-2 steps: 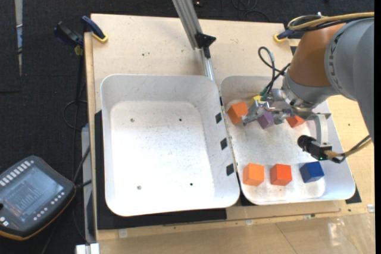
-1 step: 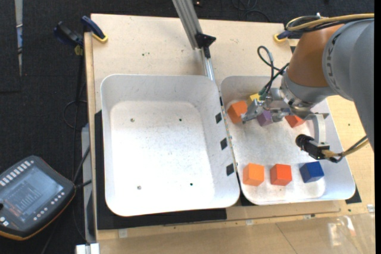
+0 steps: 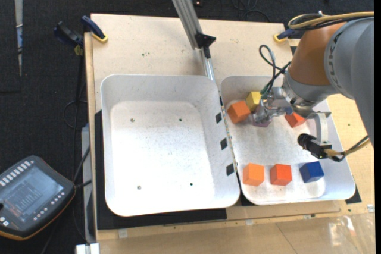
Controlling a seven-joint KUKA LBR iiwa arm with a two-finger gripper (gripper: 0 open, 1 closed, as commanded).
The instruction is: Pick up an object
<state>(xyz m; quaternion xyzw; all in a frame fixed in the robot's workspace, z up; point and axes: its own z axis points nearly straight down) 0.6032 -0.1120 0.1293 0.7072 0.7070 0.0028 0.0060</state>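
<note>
Orange cube (image 3: 238, 111) and yellow cube (image 3: 254, 99) sit by the gripper (image 3: 262, 118) in the right bin (image 3: 342, 187), centre-right of frame; its grip state cannot be told.

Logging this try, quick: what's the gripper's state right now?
Gripper: state cannot be told; it is low in the right bin, beside the yellow block.

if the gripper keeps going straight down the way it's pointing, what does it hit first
Probably the floor of the right bin, in the gap between the orange block and yellow block. The gripper could clip either block; depth is hard to judge.
</note>
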